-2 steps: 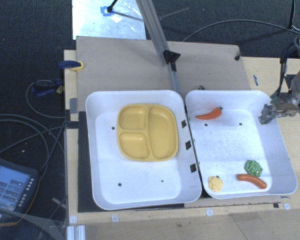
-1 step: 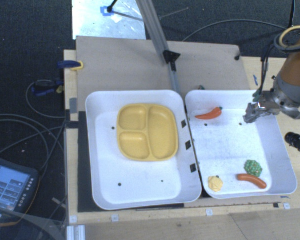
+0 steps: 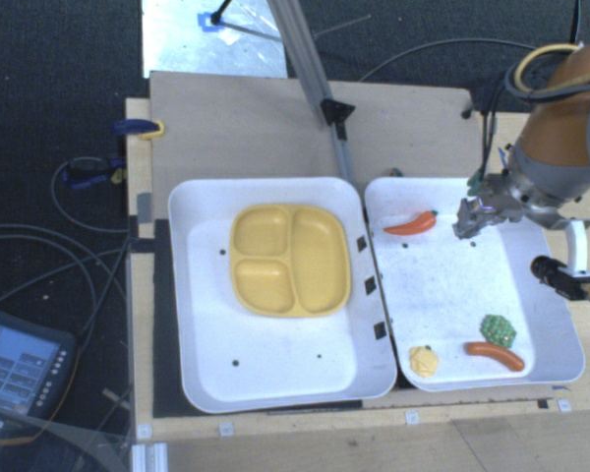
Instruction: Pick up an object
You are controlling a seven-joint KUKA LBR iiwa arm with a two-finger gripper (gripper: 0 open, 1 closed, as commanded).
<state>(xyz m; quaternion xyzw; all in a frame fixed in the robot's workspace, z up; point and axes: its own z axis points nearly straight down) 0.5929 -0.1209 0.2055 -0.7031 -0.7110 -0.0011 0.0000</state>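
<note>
My gripper (image 3: 469, 226) hangs over the back of the right bin (image 3: 452, 293), just right of a red chili pepper (image 3: 410, 225) that lies near the bin's back left corner. Nothing shows between the gripper and the bin floor. At the front of the same bin lie a green broccoli piece (image 3: 498, 328), an orange-red sausage (image 3: 495, 355) and a small yellow toy (image 3: 424, 361). A yellow divided plate (image 3: 289, 260) sits in the left bin (image 3: 206, 362).
A grey metal pole (image 3: 305, 47) slants across the bench behind the bins. Black clips (image 3: 371, 285) line the seam between the two bins. Cables and a control pendant (image 3: 20, 362) lie on the floor to the left.
</note>
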